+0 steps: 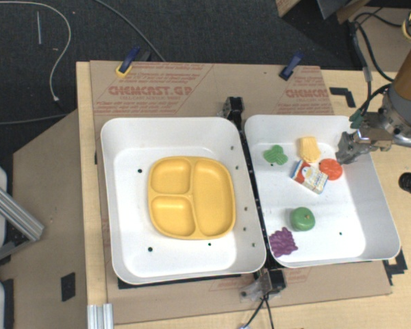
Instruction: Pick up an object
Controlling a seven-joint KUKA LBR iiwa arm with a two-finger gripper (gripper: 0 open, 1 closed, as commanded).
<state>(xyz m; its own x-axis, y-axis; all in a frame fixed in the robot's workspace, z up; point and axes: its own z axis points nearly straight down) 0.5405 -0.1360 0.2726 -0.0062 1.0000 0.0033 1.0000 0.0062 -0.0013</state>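
arm [405, 108] cut off at right edge, small carton's [310, 175] print too small to read

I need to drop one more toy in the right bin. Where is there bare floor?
Bare floor in the right white bin: the near right corner, right of the green apple and purple grapes. Crowded: far middle around the red-and-white carton, by the claw.
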